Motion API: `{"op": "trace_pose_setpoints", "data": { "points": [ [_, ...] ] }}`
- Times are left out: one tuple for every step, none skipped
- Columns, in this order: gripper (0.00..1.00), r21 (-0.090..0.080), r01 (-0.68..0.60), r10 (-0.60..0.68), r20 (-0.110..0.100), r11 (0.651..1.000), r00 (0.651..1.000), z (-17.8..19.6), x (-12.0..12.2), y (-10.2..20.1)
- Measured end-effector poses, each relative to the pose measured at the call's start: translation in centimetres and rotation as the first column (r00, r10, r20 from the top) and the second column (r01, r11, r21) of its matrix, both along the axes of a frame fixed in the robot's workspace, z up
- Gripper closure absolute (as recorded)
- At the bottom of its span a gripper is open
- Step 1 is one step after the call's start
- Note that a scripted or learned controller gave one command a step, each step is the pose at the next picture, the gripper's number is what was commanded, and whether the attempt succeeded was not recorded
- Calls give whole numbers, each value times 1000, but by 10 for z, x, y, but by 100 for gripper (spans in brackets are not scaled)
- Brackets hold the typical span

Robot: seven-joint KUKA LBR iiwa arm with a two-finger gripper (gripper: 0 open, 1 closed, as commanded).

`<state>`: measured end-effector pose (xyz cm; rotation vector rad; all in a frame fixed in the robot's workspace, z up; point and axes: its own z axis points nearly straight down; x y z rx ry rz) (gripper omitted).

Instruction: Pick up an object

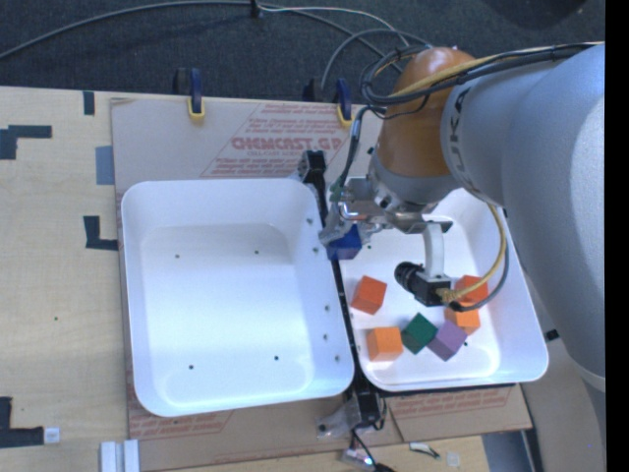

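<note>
Blocks clustered in the right bin (511, 367): orange cube (369, 294) near the dividing rim, second orange block (385, 342) just below, green block (420, 333) and purple block (448, 340) touching side by side, one more orange piece (468, 303) partly hidden behind cabling. Probably scattered loose to give the program varied targets. Left bin (138, 264) alongside. Blue block (343, 245) at the shared rim, seemingly pinched between the fingers of the gripper (341, 232), though blurred, so clenched on it only as a judgement. Grey arm (531, 146) bent in from the right, orange band (418, 116) above the wrist, tool angled down toward the divider.
</note>
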<state>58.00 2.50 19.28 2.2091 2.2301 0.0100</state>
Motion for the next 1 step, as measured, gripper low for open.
{"op": "trace_pose_setpoints", "data": {
  "points": [
    [100, -2, 5, -5, -3, 1000, 1000, 37, 47, 52]
  ]
}}
